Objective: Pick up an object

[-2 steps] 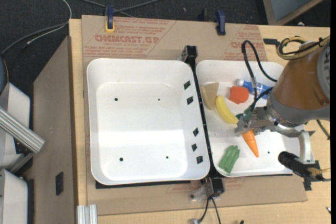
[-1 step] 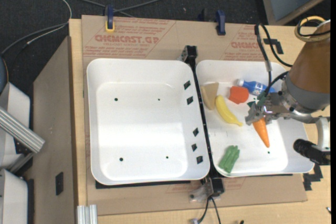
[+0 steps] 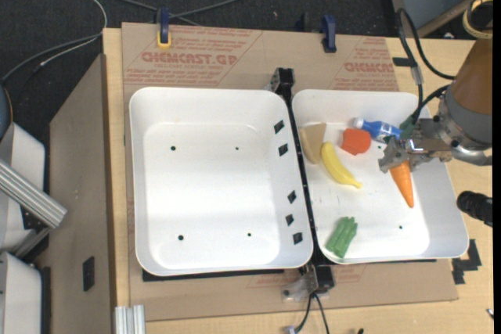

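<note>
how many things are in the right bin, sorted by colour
Yellow: 1, the banana
Orange: 1, the carrot
Red-orange: 1, the round piece
Green: 1, the green item
Blue and white: 1, the bottle-like item
Tan: 1, the wedge
Total: 6, all in the right bin

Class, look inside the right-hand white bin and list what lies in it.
The right bin holds a banana, an orange carrot, a green item, a red-orange item, a blue-white item and a tan piece. The claw covers the carrot's top.
</note>
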Available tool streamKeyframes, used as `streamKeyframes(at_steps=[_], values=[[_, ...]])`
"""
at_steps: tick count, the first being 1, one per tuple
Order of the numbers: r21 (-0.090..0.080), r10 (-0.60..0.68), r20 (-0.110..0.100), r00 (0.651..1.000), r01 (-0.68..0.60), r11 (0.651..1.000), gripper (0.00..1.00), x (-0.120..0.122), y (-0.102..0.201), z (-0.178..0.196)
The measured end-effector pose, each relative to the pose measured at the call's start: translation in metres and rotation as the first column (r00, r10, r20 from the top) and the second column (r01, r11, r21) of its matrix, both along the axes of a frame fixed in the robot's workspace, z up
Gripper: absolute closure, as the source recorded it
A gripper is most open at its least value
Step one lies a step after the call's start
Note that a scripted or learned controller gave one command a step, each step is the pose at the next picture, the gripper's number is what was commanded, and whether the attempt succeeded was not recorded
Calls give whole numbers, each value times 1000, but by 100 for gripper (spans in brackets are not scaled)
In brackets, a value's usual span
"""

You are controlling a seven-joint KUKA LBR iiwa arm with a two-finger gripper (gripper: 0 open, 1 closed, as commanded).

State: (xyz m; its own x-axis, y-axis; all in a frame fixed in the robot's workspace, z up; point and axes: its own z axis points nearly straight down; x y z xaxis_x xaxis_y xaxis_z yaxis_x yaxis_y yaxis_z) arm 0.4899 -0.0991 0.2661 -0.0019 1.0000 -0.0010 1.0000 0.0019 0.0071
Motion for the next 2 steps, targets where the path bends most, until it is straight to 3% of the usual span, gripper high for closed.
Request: streamKeyframes(at_steps=[2], values=[[3,4,-11,1000,-4,1000,100,27,96,-22]])
